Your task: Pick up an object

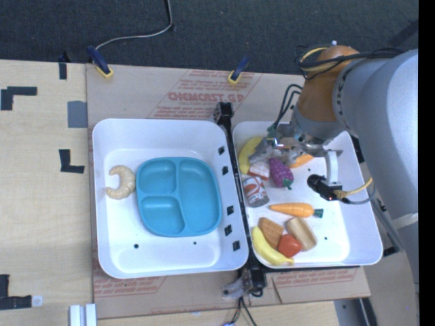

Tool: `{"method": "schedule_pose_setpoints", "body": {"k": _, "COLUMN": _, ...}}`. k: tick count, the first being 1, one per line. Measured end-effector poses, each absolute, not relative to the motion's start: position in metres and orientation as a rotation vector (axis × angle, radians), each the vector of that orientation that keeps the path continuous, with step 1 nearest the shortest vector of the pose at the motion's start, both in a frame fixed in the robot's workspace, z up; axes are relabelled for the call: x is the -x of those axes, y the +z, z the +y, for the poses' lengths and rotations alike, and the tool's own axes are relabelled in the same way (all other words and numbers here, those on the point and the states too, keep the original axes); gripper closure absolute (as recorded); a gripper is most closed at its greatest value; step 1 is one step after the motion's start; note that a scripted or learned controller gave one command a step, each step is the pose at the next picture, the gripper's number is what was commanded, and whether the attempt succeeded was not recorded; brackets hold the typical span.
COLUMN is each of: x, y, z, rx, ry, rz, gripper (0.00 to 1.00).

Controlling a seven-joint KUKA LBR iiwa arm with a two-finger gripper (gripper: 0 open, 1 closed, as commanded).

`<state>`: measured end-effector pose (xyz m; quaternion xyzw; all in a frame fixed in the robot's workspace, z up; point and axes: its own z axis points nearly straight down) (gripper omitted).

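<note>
My gripper is low over the back of the right bin, among a cluster of toy foods. Just in front of it lies a purple grape bunch. A yellow banana lies to its left and a small orange piece to its right. A small can rests on its side in front of the banana. Nothing is visibly lifted off the bin floor.
Nearer the front of the right bin lie a carrot, a bread roll, a red tomato, a waffle piece and a second banana. The left bin holds a blue divided plate and a croissant.
</note>
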<state>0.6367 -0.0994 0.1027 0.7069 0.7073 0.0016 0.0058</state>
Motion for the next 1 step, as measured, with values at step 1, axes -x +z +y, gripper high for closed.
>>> {"method": "schedule_pose_setpoints", "body": {"k": 1, "x": -0.6689, "y": 0.0941, "z": -0.1062, "rx": -2.217, "ry": -0.019, "rz": 2.238, "gripper": 0.00}}
